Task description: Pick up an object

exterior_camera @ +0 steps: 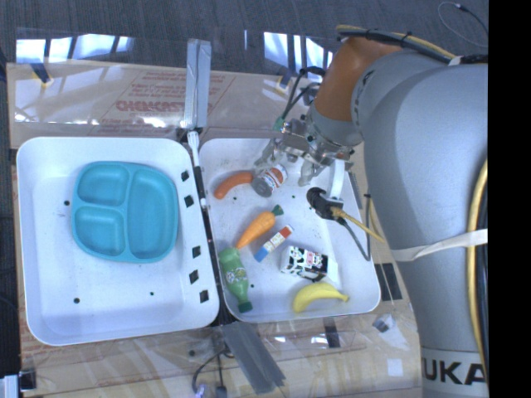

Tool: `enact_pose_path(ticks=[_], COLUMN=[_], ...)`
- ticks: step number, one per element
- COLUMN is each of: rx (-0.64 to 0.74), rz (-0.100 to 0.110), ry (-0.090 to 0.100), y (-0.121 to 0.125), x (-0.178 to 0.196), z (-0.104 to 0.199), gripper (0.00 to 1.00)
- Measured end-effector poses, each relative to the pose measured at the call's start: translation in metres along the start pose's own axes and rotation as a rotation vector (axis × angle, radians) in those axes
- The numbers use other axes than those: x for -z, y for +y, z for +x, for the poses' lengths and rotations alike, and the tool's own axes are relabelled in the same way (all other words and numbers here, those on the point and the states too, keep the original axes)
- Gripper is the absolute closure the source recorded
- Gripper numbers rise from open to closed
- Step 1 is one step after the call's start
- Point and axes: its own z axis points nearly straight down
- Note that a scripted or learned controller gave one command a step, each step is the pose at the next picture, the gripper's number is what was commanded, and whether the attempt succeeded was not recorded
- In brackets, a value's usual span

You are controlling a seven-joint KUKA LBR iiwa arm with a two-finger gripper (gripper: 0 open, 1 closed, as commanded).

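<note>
Right of one blue plate [126, 210]: two carrots [254, 230], one banana [319, 296], one can [269, 179] under spread tool [292, 166].

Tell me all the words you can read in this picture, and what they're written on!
"UKA": white letters on the arm's base, cut off at the frame edge.
Red print on the clear sheet behind the bins: mirrored and too blurred to read.
Label on the small can by the tool: too small to read.
Black-and-white carton: pattern, no readable words.
Green bottle: label too small to read.
</note>
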Motion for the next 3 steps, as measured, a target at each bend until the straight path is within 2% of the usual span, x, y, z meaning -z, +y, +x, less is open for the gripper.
enact_pose_path(ticks=[1,2,3], rx=[0.024,0.031,-0.074], rz=[-0.001,0.004,-0.004], ry=[0.001,0.001,0.001], y=[0.002,0.001,-0.011], x=[-0.036,-0.027,0.109], z=[-0.003,-0.002,0.033], gripper=[0.00,1.00,1.00])
